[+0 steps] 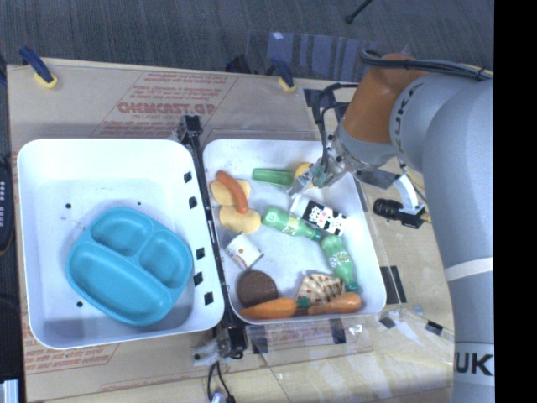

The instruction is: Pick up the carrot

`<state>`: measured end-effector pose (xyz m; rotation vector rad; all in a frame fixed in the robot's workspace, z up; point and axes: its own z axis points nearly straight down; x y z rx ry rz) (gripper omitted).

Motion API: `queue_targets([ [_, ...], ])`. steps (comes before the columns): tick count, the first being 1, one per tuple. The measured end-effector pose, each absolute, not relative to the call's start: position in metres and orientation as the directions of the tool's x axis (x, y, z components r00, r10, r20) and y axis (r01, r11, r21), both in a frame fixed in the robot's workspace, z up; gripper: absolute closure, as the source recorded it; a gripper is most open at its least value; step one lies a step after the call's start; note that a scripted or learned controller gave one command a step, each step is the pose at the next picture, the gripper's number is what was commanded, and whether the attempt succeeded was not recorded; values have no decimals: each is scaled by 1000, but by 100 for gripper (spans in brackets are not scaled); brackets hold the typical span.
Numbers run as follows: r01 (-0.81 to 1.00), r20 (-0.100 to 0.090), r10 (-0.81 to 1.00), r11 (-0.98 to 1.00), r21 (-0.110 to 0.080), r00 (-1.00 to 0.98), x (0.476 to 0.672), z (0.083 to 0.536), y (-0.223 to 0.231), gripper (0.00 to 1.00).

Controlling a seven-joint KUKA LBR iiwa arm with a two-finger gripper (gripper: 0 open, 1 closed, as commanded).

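Observation:
The carrot [268,309] is orange and lies flat along the front wall of the right bin [369,263], its right part partly under a tan waffle-like piece [320,287]. My gripper [312,177] hangs low over the back right part of the same bin, beside a green and yellow vegetable [275,175]. It is well behind the carrot, with several items between them. The grey wrist and orange band rise behind it to the right.
In the right bin lie a hot dog [232,191], a yellow piece [239,219], a white cube [243,249], a brown round item [257,288], two green bottles [289,222] [338,263] and a black-and-white block [325,218]. The left bin holds a blue divided plate [127,264].

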<state>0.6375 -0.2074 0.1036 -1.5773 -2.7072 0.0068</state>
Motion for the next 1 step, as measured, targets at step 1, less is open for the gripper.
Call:
queue_targets([
  [1,982,3,982,188,-10,-188,593,91,-211,100],
])
